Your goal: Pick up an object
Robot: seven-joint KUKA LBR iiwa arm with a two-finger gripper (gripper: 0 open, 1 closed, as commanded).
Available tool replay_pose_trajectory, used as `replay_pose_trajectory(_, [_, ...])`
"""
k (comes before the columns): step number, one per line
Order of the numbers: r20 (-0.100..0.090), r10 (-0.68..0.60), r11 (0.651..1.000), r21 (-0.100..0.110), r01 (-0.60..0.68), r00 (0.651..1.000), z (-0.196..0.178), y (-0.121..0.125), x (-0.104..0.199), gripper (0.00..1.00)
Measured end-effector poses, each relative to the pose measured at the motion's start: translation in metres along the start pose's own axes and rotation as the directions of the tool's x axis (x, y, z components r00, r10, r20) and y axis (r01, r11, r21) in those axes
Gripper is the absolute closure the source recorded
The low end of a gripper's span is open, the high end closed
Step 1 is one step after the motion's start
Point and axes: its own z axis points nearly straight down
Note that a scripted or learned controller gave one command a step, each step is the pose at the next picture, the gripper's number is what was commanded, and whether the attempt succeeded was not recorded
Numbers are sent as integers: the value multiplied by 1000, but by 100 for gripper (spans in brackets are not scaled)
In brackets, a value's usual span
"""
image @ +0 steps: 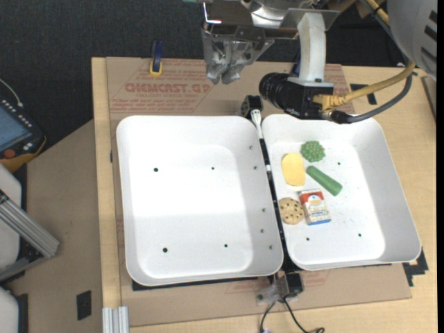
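step: approach, nothing picked yet | two-finger metal gripper raised over far bench edge, holds nothing, finger state cannot tell | targets: yellow oblong block, green cylinder in right white bin | next: travel right, near, descend

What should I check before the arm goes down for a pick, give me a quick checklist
1. Objects in the right bin: ok, five in a cluster.
2. Gripper above the objects: not ok, it hangs past the bins' far edge.
3. Gripper holding nothing: ok, nothing between its fingers.
4. Room around the green stick: ok on its right side.
5. Cookie free to grasp: not ok, it lies against the small box.
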Motion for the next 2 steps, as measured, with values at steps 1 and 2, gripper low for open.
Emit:
replay_pose_trajectory(1, [5, 2, 1000, 12, -2, 1000, 42, 8, 0, 100])
replay_pose_trajectory(2, [-1, -1, 1000, 0, 1, 1000, -1, -9, 0, 100])
